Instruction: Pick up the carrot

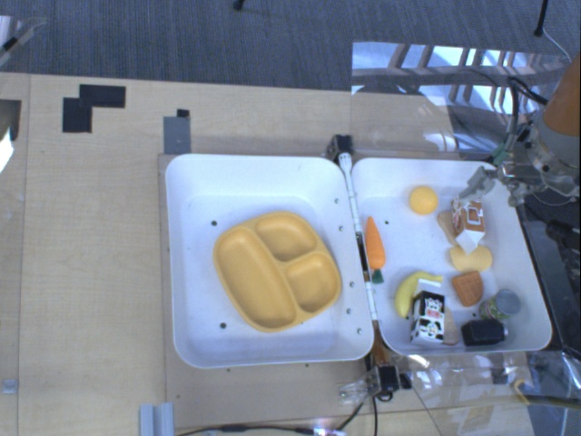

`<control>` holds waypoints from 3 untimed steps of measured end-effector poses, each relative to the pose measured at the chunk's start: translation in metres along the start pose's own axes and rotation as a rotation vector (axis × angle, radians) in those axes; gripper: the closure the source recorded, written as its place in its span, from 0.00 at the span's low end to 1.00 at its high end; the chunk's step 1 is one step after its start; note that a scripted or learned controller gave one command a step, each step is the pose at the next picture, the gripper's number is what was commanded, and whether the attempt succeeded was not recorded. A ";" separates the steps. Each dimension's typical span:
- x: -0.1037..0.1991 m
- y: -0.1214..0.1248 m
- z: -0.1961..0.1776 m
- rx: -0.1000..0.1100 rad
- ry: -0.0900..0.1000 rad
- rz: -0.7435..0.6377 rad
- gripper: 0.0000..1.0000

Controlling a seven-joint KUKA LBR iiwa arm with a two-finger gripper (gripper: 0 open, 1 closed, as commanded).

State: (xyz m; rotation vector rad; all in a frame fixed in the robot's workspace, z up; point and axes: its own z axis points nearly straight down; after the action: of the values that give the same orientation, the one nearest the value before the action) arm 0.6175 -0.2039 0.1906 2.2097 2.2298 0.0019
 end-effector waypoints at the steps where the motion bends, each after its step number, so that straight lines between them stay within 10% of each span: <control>1: 0.051 -0.076 0.101 -0.010 -0.004 -0.202 0.00; 2: 0.108 -0.029 0.101 -0.013 -0.004 -0.231 0.00; 3: 0.108 -0.016 0.102 -0.008 0.000 0.216 0.00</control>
State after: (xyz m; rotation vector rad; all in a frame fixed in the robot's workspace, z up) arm 0.6009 -0.0963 0.0889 2.4327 1.9750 0.0118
